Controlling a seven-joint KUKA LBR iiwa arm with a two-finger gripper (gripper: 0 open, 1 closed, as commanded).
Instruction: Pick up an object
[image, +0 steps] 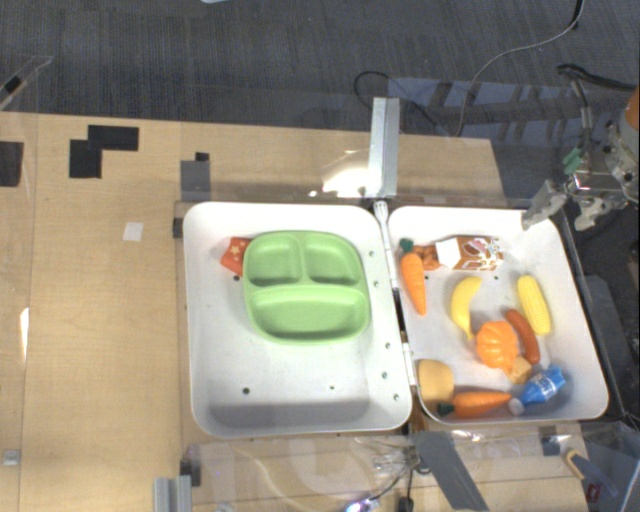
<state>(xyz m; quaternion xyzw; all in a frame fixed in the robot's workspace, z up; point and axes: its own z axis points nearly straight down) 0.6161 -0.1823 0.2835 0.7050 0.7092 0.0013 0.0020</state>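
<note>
The gripper (548, 207), seemingly empty though its finger state can't be told, hangs beyond the right shallow white bin's (590, 330) far right corner; the yellow plastic corn cob (533, 304) lies nearest, lengthwise front-to-back.

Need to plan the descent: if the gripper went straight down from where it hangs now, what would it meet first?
Probably the far right corner rim of the right bin, or the bench beside it. The gripper hangs there, clear of the toys; the yellow corn lies well nearer the camera. Height is unclear.
</note>
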